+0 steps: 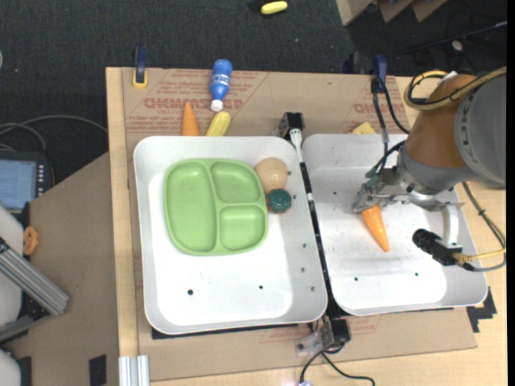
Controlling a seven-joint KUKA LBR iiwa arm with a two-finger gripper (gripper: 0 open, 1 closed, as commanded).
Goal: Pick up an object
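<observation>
A green divided plate [216, 206] lies in the left white bin [217, 296], with a tan ball [272, 170] and a teal ball [279, 201] just beside it. In the right bin [402, 288], an orange carrot [376, 226] lies under the claw [372, 200]; its grip cannot be told.

This is a robotics lab, not a home. A grey-and-orange industrial arm [451, 135] reaches over two white bins [225, 296] set on a cardboard-covered bench [322, 95], left of and beneath its jaws. Loose black cables [48, 127] trail across dark carpet [121, 14] far to the left, beside aluminium framing [32, 284]. Clamps [141, 67] pin the cardboard's far edge.
</observation>
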